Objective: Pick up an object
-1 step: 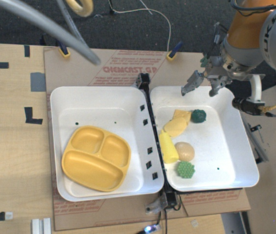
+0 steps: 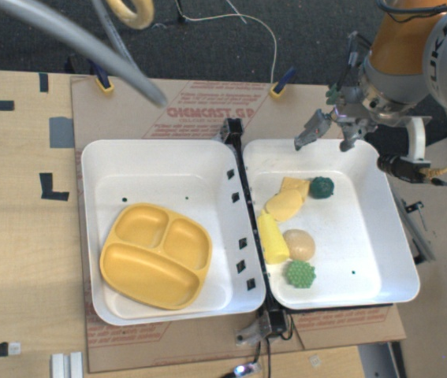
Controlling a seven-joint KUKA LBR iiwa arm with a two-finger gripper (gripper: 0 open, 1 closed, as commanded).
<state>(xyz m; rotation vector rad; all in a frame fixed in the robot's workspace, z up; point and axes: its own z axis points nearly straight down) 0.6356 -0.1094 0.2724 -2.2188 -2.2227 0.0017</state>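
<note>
My gripper (image 2: pixel 331 135) hangs open above the far edge of the right bin (image 2: pixel 381 235), with nothing between its grey fingers (image 2: pixel 310 131). Below it in that bin lie a dark green ball (image 2: pixel 322 187), a pale yellow lump (image 2: pixel 287 199), a yellow block (image 2: pixel 271 239) along the left wall, a tan egg-shaped piece (image 2: pixel 299 244) and a bright green bumpy ball (image 2: pixel 300 274). The gripper is well clear of all of them, up and to the right of the dark green ball.
A yellow divided plate (image 2: pixel 156 254) lies in the left bin (image 2: pixel 97 172). A black divider (image 2: pixel 240 203) joins the two bins. Cardboard (image 2: pixel 199 113) lies under both, held by clamps (image 2: pixel 281 83). A grey pole (image 2: pixel 65 30) crosses the top left.
</note>
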